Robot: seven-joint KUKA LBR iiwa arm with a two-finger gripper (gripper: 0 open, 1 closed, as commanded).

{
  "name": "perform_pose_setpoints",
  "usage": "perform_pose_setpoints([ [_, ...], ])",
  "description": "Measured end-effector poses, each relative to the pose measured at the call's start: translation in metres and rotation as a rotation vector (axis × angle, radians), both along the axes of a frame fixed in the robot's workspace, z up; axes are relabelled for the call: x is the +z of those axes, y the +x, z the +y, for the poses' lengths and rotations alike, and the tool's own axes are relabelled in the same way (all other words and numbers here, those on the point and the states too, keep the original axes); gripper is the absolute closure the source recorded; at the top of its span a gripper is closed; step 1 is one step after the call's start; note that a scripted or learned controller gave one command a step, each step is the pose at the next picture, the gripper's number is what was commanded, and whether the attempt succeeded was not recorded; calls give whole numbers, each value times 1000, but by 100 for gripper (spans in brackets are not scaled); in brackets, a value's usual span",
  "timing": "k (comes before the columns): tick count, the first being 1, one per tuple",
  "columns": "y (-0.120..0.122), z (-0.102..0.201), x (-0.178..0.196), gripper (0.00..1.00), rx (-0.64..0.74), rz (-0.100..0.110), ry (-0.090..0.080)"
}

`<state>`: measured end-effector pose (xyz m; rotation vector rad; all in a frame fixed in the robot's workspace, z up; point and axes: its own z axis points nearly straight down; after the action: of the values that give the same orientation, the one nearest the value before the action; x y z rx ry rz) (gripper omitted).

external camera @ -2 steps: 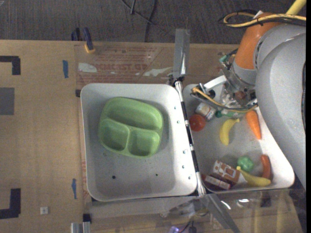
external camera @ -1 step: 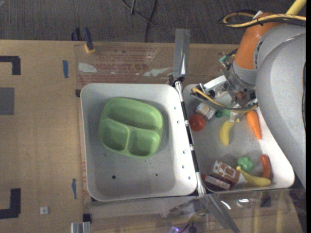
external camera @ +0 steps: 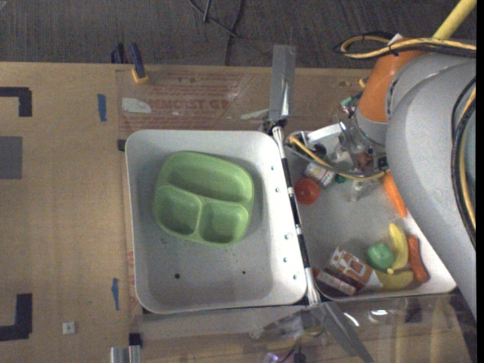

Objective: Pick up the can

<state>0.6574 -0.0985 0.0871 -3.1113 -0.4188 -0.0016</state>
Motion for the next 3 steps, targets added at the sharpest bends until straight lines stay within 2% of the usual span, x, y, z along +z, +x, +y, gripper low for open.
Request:
perform_pose_setpoints([
  [1, -2, -15, 32, 0, -53, 2, -2],
  [2, -2, -15, 40, 100, -52, 4, 1],
  [3, -11, 18, 96, 100, 52, 3, -2],
])
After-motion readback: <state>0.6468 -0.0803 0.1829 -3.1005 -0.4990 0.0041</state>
